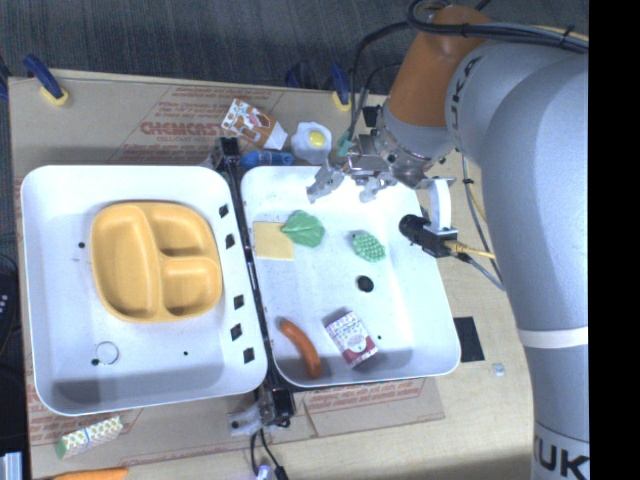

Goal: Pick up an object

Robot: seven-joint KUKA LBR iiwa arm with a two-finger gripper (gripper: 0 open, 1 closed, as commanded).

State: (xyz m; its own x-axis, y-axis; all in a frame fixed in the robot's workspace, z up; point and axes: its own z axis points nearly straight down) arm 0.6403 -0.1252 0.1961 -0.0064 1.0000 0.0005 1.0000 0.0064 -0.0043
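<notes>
Reaching in from the right: grey arm (520, 168) with orange band, bulking over the bench's right side. Bench (190, 108) covered in printed cardboard, bearing two shallow white bins side by side. Left bin (60, 208) carrying a yellow divided tray (155, 260), upright, toward its upper middle. Right bin (420, 298) carrying the small things. Gripper (347, 183) hanging over the right bin's upper edge, fingers (322, 183) apart with bare white floor between them, clamped on nothing. Lying just below the gripper, near the bin's upper middle: a pale yellow cheese slice (273, 240), with a green leafy piece (304, 229) touching its right edge. To the right of those, apart from them: a small green dotted piece (368, 246). Below that, a small black disc (364, 285) on the bin floor. Near the bottom edge: a red and white carton (351, 337), tilted, and just left of it an orange sausage (301, 346), lying at a slant. Outside the bins, on the cardboard above: a patterned carton (243, 120) and a white and yellow fried egg (313, 140).
</notes>
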